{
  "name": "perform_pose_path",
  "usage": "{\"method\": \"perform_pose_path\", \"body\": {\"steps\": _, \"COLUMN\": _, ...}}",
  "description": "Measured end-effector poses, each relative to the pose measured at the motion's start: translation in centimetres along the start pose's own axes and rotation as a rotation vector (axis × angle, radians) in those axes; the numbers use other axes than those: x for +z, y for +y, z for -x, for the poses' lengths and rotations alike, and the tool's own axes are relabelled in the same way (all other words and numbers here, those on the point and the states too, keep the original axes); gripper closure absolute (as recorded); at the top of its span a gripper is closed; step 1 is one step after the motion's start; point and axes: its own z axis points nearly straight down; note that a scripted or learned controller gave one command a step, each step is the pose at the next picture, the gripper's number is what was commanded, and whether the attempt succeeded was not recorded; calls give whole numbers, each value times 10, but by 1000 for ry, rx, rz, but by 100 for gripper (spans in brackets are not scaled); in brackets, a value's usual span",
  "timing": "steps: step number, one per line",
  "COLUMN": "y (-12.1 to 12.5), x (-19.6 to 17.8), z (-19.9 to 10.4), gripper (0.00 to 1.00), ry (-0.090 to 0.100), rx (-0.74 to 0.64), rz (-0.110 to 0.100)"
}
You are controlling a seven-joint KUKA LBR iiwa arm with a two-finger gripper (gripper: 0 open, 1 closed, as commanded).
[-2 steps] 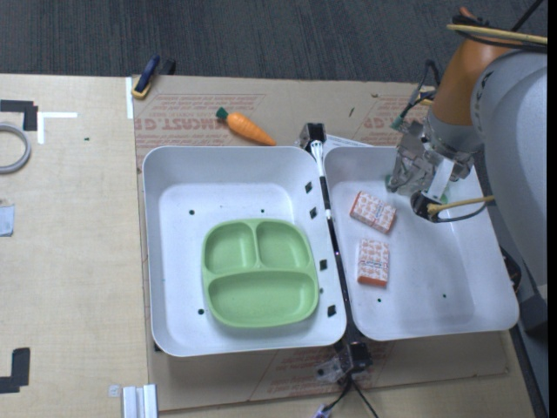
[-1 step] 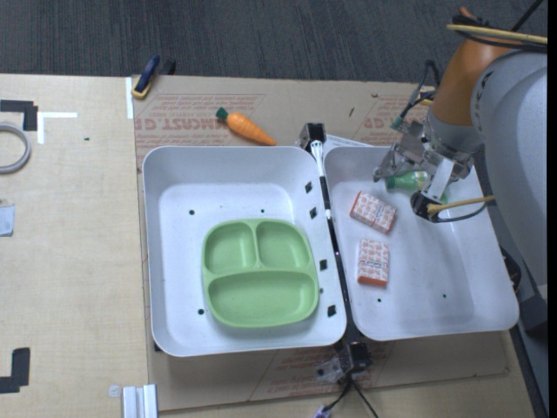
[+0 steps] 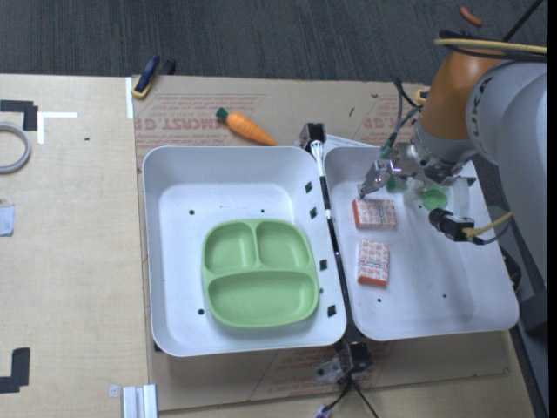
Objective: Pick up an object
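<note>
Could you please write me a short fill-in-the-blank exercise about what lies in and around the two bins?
1. The green plate lies in the ____ bin as the camera sees it.
2. The right bin holds ____ small red-and-white packets.
3. The carrot lies on the ____, beyond the left bin.
4. The hand hovers over the ____ bin, near the farther packet.

Missing words: left; two; cardboard; right

I saw my gripper (image 3: 376, 184) low in the right bin (image 3: 452, 307), just above two red-and-white packets (image 3: 374, 214).
</note>
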Motion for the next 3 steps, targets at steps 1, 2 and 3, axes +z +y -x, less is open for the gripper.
{"method": "perform_pose_path", "body": {"steps": 1, "y": -70, "x": -17, "z": -22, "gripper": 0, "ry": 0, "rx": 187, "rz": 2}}
{"method": "perform_pose_path", "body": {"steps": 2, "y": -71, "x": 0, "z": -19, "gripper": 0, "ry": 0, "rx": 11, "rz": 2}}
{"method": "perform_pose_path", "body": {"steps": 3, "y": -71, "x": -9, "z": -18, "gripper": 100, "ry": -1, "rx": 14, "rz": 3}}
